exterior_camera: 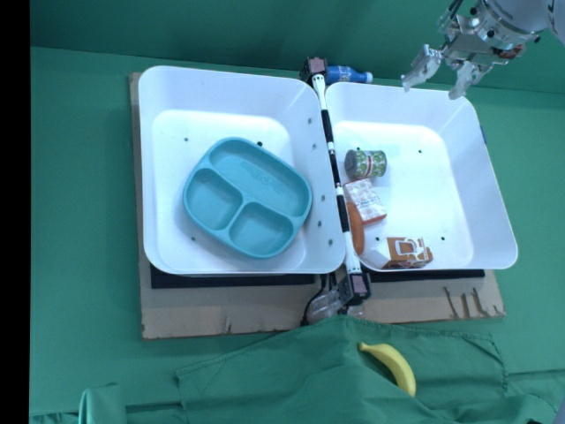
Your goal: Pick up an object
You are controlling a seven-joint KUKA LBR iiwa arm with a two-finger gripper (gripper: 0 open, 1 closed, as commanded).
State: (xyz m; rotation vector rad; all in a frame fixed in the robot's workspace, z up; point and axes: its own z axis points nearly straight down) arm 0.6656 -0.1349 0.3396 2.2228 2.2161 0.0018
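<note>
While our claw (441, 71) hangs spread wide and empty above the right bin's (494, 228) twelve o'clock rim, we see a small can (365, 163) lying at nine o'clock inside it.

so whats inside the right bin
In the right bin: a small can, a carton overlapping an orange item, and a box. What the carton covers cannot be seen.
</note>
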